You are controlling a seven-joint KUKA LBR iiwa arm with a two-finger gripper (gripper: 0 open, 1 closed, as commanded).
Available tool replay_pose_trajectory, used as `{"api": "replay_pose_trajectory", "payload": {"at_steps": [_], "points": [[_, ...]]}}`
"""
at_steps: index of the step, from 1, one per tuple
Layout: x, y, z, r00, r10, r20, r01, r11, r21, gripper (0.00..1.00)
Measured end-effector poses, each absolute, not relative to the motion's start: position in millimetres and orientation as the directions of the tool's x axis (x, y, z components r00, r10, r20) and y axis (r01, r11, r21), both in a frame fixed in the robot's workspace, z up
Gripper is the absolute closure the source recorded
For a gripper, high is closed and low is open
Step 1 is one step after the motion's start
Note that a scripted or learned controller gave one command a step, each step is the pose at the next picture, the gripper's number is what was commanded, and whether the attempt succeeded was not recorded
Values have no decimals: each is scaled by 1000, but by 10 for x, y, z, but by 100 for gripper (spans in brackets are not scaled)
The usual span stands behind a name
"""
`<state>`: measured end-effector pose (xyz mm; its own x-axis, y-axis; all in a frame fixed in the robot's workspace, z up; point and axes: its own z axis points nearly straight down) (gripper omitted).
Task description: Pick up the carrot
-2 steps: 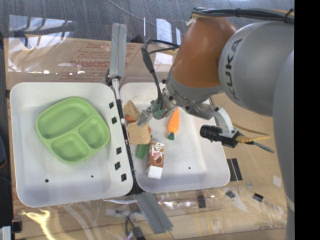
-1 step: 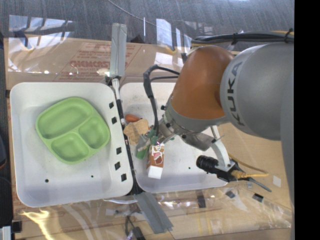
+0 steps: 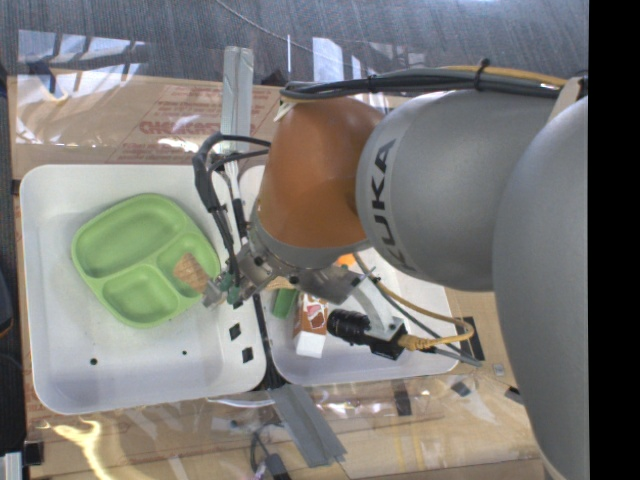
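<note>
A: Open or closed?

B: Cannot tell. Gripper point(image 3: 222, 290) sits low, left of centre of the frame, at the wall shared by the two bins, tip dark and tangled with cabling.

A: Holding anything?

B: Nothing seen in it. Just beside the right edge of the green plate point(image 3: 100, 218), close to a brown scrap point(image 3: 188, 268) lying in that plate's compartment.

A: And the carrot?

B: Probably the small orange sliver point(image 3: 345, 261) right of the gripper, centre of the frame, in the right bin point(image 3: 350, 373). Mostly hidden under the orange band point(image 3: 310, 178) of the wrist. Hard to be sure.

A: Risks, then?

B: Wrong side, for one. Poised over the edge of the left bin point(image 3: 60, 368), apart from the sliver; closing here likely to catch the scrap, the plate rim, or air.

A: Anything else?

B: Could strike the shared wall or tip the plate on the way down. Crowded near the target too: a green block point(image 3: 283, 301) and a brown-and-white box point(image 3: 313, 316) below the sliver, easy to knock or grab by mistake. Loose cabling beside the tip, prone to snagging.
</note>
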<state>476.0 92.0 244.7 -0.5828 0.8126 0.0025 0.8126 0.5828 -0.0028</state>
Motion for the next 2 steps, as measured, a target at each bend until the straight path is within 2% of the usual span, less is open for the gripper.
{"api": "replay_pose_trajectory", "payload": {"at_steps": [1,2], "points": [[4761,1513,2523,-647,762,0,762,647,0,100],[4758,1894,2303,-807,590,3,590,807,-4,100]]}}
